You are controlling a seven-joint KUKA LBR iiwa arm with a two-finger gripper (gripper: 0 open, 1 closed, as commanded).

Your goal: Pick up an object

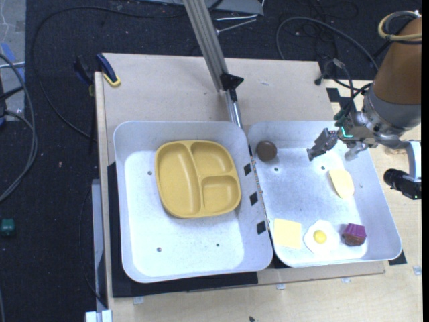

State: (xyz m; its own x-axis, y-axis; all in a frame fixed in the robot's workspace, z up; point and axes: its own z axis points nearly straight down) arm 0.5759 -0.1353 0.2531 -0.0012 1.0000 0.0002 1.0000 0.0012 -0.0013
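Note:
My gripper (337, 146) hangs over the back of the right bin (295, 180), its two fingers spread apart with nothing between them. A pale yellow wedge (342, 182) lies just below and in front of it. A brown ball (267, 151) rests near the bin's back left corner, well left of the gripper. Along the bin's front lie a yellow square slice (288, 233), a fried egg (320, 237) and a purple piece (354, 234).
The left bin (134, 247) holds a yellow divided plate (198, 178). A metal pole (211, 42) slants up from the seam between the bins. Cables run over the dark floor behind the bench.

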